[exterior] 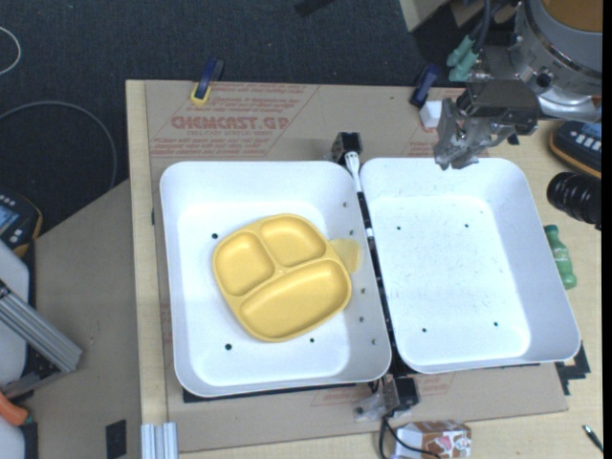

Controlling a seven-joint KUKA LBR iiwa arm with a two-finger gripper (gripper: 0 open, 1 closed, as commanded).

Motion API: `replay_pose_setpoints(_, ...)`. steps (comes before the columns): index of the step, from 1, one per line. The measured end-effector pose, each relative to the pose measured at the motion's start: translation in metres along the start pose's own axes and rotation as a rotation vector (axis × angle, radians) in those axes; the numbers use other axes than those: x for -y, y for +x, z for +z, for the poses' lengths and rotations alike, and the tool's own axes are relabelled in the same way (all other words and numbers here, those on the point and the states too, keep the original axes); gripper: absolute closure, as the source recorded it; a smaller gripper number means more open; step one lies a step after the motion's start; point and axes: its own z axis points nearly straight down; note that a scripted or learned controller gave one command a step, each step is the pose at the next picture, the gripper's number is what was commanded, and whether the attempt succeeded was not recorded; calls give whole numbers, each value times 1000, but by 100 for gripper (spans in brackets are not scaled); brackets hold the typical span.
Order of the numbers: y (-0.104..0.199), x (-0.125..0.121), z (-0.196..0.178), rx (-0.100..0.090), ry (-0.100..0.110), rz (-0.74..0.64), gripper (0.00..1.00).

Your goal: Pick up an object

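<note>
Yellow divided plate (282, 277) lies flat in left bin (182, 199), sole pick candidate. Tool (459, 151) hovers over right bin (535, 256) far rim, well apart from plate; grip state unclear.

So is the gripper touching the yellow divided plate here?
Apart. The camera view shows the gripper over the right bin's far edge, with the yellow divided plate lying in the left bin.

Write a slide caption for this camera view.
Gripper above right bin's far rim; yellow divided plate lies in left bin.
</note>
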Motion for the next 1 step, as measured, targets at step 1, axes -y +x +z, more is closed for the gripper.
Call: replay_pose_setpoints(1, 16, 2, 105, 2, 18, 1, 100)
